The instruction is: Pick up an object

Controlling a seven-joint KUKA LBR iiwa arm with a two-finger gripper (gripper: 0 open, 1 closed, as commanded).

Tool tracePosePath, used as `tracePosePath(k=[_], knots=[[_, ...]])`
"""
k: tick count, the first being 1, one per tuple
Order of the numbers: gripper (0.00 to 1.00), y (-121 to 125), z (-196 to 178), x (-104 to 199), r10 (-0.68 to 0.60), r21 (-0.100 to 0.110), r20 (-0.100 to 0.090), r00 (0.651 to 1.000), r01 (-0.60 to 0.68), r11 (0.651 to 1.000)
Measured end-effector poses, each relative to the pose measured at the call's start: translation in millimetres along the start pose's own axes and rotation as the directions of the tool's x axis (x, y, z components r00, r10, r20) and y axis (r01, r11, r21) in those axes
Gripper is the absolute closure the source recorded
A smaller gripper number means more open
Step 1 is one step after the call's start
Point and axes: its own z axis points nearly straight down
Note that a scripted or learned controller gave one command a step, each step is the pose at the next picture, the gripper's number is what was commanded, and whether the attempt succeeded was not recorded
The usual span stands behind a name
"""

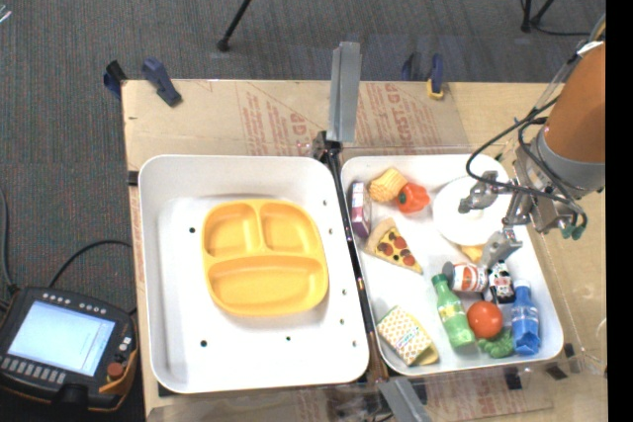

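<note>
From my seat, nothing is picked up yet: the gripper (492, 217) hangs over the right bin (550, 296) near its right wall, fingers spread apart with nothing between them, above a white round plate (465, 212). All candidates lie in that bin: a pizza slice (394, 245) near the left wall, a corn cob (387, 183) and red pepper (414, 198) toward the far edge, a green bottle (452, 311), tomato (485, 318) and blue bottle (525, 319) at the near right corner. The left bin (163, 311) holds a yellow divided tray (264, 257). I judge descent, closing and lift all remain.
</note>
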Motion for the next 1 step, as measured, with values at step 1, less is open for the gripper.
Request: tracePosePath(k=[1], knots=[[0.00, 7.7, 93.2, 31.8, -0.070, 0.008, 0.022, 0.997, 0.069, 0.998]])
